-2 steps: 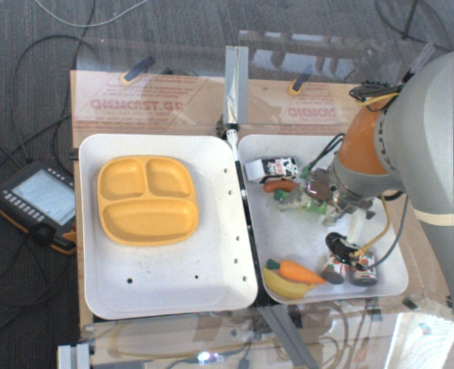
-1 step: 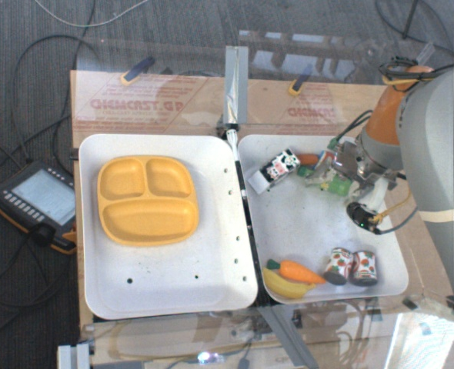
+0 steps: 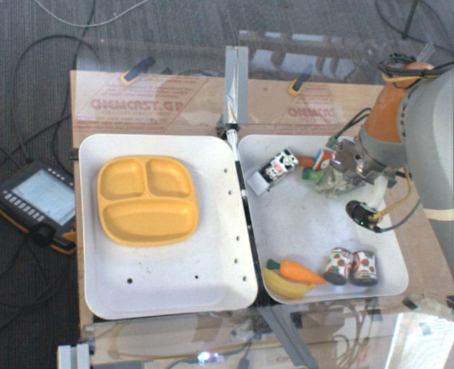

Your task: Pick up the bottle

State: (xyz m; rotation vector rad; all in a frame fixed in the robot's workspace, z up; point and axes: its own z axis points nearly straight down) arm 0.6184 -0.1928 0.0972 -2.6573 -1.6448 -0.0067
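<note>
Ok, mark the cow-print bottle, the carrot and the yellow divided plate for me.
cow-print bottle (image 3: 277, 167): camera view, on its black-and-white body, right bin.
carrot (image 3: 300, 270): camera view, middle of its orange length, right bin's front edge.
yellow divided plate (image 3: 145, 220): camera view, floor of its large compartment, left bin.

We see two white bins: the left bin (image 3: 88, 283) carries a yellow-orange divided plate (image 3: 146, 200) toward its ten o'clock, plain and without pattern. In the right bin (image 3: 381, 283), at eleven o'clock, lies a white bottle (image 3: 275, 171) with a black-and-white cow-spot wrap. At one o'clock, by the grey gripper (image 3: 336, 177), we make out a small red and green item (image 3: 318, 164), too small to name. At six o'clock sit a yellow banana (image 3: 287, 285) and an orange carrot (image 3: 302, 271) with a green top. At five o'clock lie two cans (image 3: 352, 265), white with red and green print. The arm (image 3: 435, 137) is grey with an orange band (image 3: 385, 121).
</note>
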